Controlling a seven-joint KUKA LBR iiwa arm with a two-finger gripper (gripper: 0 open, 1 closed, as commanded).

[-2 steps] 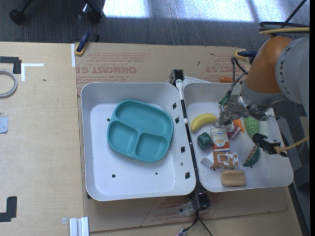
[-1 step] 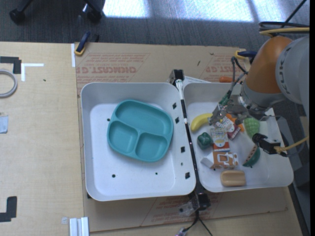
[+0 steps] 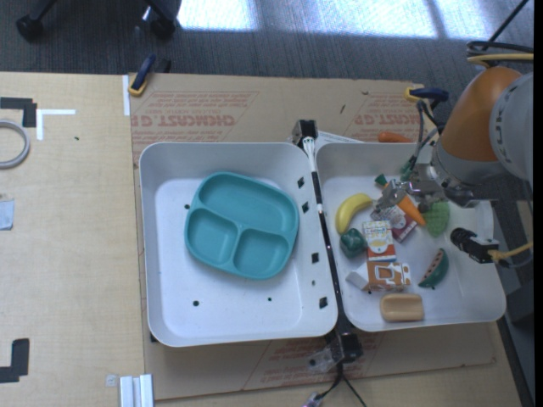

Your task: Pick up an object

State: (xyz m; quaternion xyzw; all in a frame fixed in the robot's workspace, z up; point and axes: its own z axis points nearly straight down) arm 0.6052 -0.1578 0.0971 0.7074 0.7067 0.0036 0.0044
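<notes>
- I see the gripper (image 3: pixel 395 200) low in the right bin (image 3: pixel 475 308), among the toy food.
- I cannot tell how it is set.
- Just beside it lie an orange carrot (image 3: pixel 413 211), a yellow banana (image 3: pixel 351 210) and a small carton (image 3: pixel 378 236).
- The left bin (image 3: pixel 161 227) holds a teal divided plate (image 3: pixel 242 225).

Two bins sit side by side on the worktop (image 3: pixel 68 253). The left bin (image 3: pixel 161 312) holds a divided tray (image 3: pixel 242 225). In the right bin (image 3: pixel 475 308), a banana (image 3: pixel 352 210) lies leftmost, a carton (image 3: pixel 378 236) right of it, a bread roll (image 3: pixel 402 307) nearest, with the claw (image 3: pixel 394 195) over the far part.
</notes>
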